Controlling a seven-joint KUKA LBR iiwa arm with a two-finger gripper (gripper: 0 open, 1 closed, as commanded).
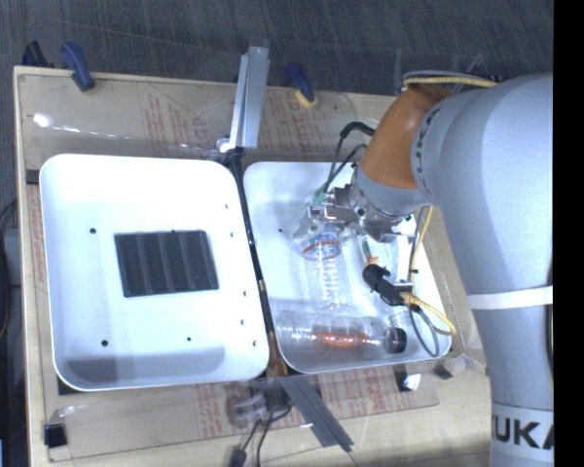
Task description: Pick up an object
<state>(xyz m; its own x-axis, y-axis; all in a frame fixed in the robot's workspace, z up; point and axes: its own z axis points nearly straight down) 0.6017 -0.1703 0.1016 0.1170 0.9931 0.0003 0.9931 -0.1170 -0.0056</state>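
Two clear plastic bottles lie in the right bin [268,193]. One bottle [328,266] stands lengthwise in the bin's middle, its blue-labelled top pointing toward the far wall. The other bottle [336,336], with a reddish label and a dark cap at its right end, lies across the bin's near wall. My gripper [327,224] hangs just over the top end of the middle bottle, under the orange wrist band [394,149]. Its tips are lost against the bottle's clear plastic.
The left bin [78,193] holds a dark ribbed rectangular block [165,263] near its middle. A grey metal bar [247,97] rises between the bins at the back. Cables [414,305] trail along the right bin's right side. The arm's grey body fills the right.
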